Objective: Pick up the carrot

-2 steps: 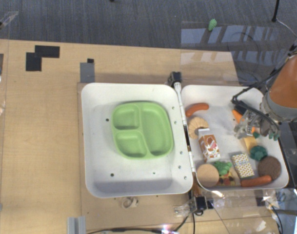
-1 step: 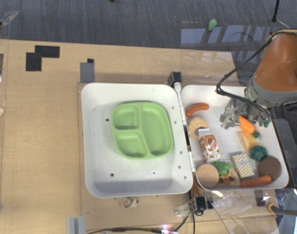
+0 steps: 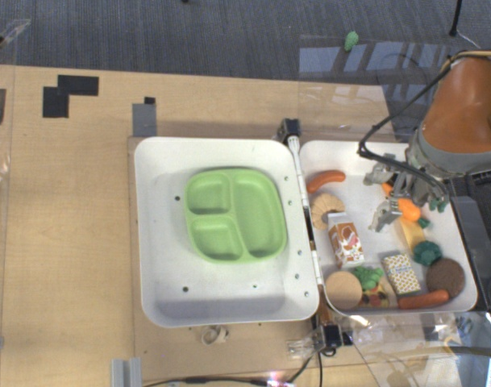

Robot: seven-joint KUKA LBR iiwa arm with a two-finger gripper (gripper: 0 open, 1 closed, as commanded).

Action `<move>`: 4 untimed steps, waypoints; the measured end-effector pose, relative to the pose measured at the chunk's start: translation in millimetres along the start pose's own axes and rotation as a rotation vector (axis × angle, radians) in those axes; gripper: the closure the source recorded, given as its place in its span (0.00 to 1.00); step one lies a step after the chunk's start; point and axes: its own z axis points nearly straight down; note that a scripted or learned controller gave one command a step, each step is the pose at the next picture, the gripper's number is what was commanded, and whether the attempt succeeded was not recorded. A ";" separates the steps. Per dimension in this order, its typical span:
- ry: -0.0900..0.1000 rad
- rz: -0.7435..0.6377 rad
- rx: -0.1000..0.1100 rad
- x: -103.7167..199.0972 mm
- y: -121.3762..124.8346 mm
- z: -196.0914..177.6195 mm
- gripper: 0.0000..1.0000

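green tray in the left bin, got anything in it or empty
Empty. The green tray lies flat in the left bin, and all three of its compartments show bare green, no food inside.

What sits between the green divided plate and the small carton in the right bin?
In the camera view, the adjoining bin rims and a croissant lie between the green plate and the carton.

No word, number or brand is readable anywhere on the bench. The small carton (image 3: 346,243) in the right bin (image 3: 471,297) bears a red and white printed face, and the patterned box (image 3: 401,273) near it shows a blue print, both too small to read.
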 end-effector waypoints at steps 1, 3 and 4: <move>0.006 -0.065 0.002 -61.7 -55.7 58.0 0.00; -0.015 -0.036 0.002 -43.7 -67.8 60.0 1.00; -0.014 -0.037 0.002 -43.4 -67.6 60.6 0.00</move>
